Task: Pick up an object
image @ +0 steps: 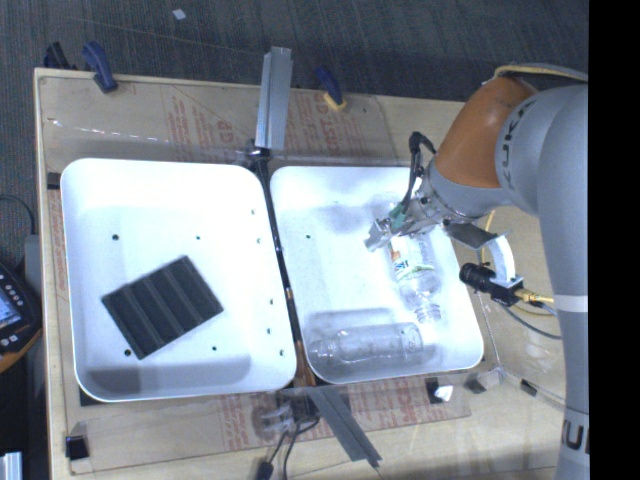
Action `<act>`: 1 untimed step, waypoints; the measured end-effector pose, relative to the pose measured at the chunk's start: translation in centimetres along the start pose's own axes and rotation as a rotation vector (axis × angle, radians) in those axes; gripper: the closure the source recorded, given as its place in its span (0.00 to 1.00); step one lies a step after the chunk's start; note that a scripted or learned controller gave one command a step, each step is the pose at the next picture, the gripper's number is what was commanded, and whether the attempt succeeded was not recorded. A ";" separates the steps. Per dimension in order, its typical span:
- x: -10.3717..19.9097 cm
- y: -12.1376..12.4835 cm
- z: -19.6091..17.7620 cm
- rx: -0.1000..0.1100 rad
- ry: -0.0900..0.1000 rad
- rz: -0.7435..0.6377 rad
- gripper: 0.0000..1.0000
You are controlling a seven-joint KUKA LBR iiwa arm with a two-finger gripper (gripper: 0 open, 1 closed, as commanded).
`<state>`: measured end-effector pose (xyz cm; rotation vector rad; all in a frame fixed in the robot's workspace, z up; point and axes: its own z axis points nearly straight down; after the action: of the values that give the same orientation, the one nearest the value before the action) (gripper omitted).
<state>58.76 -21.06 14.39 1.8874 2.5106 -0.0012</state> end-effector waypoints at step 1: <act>0.0 0.0 0.0 0.000 0.000 0.000 0.00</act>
<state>58.76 -21.06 14.39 1.8875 2.5106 -0.0012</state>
